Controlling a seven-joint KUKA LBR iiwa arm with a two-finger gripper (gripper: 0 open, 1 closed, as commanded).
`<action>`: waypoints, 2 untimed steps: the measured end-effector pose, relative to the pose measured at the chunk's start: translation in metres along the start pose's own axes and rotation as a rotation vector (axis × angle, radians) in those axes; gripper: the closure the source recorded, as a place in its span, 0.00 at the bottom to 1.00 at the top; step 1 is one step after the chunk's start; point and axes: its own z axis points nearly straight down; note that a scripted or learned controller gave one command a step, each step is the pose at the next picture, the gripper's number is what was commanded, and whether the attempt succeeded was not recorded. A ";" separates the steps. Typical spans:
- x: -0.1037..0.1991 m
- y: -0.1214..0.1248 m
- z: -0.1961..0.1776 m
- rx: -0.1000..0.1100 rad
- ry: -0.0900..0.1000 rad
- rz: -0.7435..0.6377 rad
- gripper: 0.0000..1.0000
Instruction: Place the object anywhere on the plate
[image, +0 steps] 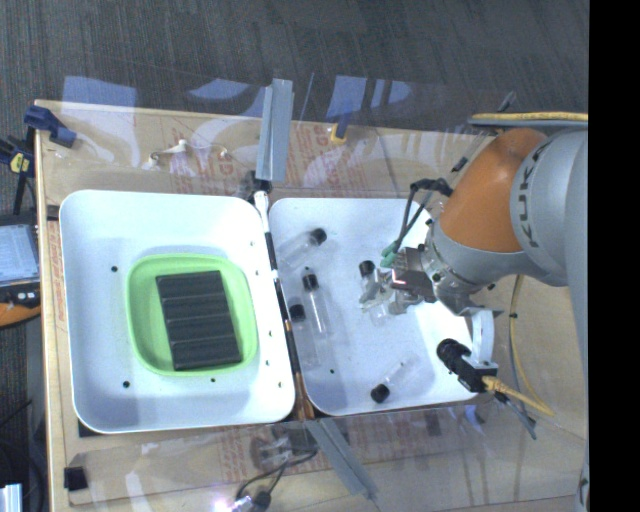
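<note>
In the right bin (440, 385), four clear vials (315, 305), one pincer (385, 290) above.

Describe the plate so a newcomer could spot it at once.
Start at the left bin of the two white ones. In its middle lies the plate, a light green square with rounded corners and a dark ribbed slab on it. Nothing else on the bench is green and that large.

The arm (520, 215) hides the claw's (385, 290) fingers from view.

Black ridged block (198, 320) fills the green plate's (142, 290) middle; its rim stays free.
</note>
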 end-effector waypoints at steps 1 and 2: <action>0.084 -0.031 0.016 0.005 -0.002 -0.106 1.00; 0.137 -0.032 0.019 0.004 0.001 -0.261 1.00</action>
